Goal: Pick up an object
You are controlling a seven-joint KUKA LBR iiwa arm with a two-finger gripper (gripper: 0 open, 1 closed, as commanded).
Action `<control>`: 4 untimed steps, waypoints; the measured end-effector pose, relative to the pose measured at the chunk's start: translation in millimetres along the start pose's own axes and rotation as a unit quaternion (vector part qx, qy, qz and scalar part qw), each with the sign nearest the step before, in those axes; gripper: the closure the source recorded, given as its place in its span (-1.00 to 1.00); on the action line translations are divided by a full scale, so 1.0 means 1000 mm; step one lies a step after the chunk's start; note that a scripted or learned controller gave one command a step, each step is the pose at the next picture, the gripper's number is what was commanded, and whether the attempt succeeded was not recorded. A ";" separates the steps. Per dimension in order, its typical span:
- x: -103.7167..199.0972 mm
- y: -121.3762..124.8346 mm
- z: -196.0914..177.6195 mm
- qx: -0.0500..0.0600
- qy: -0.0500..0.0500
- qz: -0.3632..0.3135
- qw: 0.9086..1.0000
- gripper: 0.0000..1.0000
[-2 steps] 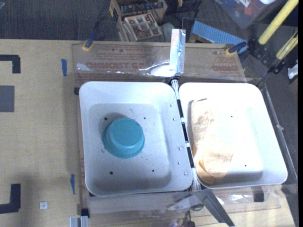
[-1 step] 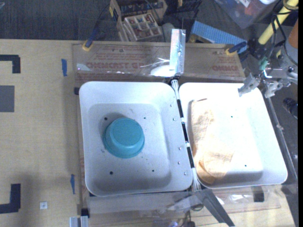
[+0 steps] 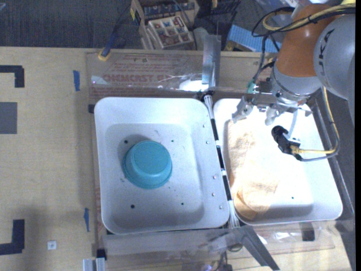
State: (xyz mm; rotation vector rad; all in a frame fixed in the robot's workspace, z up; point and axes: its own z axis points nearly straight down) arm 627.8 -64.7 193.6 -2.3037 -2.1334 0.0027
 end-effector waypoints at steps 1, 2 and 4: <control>0.000 0.000 0.000 0.000 0.000 0.000 1.000 -1.00; -0.031 0.005 0.103 -0.007 0.000 -0.036 0.999 -1.00; -0.012 0.026 0.001 -0.002 -0.001 -0.123 0.992 1.00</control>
